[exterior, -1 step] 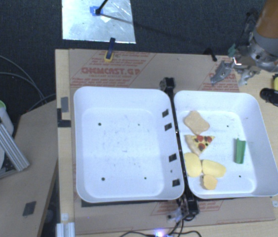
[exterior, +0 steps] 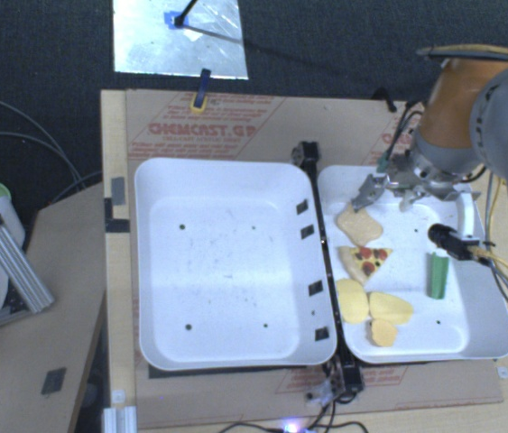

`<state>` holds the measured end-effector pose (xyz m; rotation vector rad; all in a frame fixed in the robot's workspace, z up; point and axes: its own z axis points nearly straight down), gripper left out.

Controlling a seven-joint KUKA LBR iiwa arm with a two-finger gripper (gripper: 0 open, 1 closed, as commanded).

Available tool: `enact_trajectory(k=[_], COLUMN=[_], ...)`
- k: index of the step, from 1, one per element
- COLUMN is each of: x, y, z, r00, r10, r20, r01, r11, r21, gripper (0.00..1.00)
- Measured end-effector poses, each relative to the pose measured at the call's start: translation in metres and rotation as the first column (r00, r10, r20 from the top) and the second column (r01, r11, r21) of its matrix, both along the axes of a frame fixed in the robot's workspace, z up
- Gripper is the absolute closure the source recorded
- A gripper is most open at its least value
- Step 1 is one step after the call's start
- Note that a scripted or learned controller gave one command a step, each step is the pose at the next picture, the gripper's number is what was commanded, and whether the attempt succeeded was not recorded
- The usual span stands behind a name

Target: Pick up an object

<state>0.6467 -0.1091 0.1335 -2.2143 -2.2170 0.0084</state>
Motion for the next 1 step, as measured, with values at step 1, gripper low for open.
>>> enact_trajectory(k=[1], x=[-0.0899], y=[-0.0004], z=[-0.0486], r00=[1.000], r10=[-0.006], r20=[0.015], r01=[0.006], r11=[1.000], r21=[0.000], gripper=[0.00])
